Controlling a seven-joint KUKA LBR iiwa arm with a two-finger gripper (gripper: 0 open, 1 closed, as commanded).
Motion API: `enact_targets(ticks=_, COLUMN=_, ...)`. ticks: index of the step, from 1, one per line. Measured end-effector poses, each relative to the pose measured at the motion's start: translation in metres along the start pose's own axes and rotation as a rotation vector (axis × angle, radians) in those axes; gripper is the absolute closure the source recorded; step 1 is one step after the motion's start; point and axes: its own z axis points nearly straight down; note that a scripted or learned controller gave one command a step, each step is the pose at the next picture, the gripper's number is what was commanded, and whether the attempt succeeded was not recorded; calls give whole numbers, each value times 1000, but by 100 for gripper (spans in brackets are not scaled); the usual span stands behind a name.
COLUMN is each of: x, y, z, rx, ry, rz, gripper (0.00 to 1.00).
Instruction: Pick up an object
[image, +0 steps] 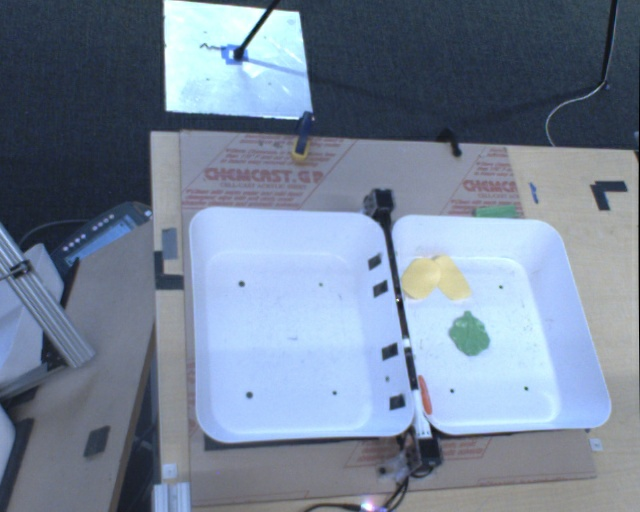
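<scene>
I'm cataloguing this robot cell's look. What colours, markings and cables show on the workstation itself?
The left bin and right bin are shallow and white, with small black clips along their shared seam. The tan board beneath carries red CHEMCAST lettering. A thin white cable loops over the dark floor at upper right.

A robotics lab — two white bins (300, 225) taped on a bench (170, 330), cables (580, 95) on dark carpet (80, 100), aluminium rail (40, 300) left.
</scene>
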Motion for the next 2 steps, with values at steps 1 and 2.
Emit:
enact_targets(ticks=1, x=-60, y=97, z=15, rx=14, ry=0, rz=4, gripper=100)
enact_targets(ticks=2, x=-57, y=33, z=11, rx=16, ry=3, rz=5, gripper=100)
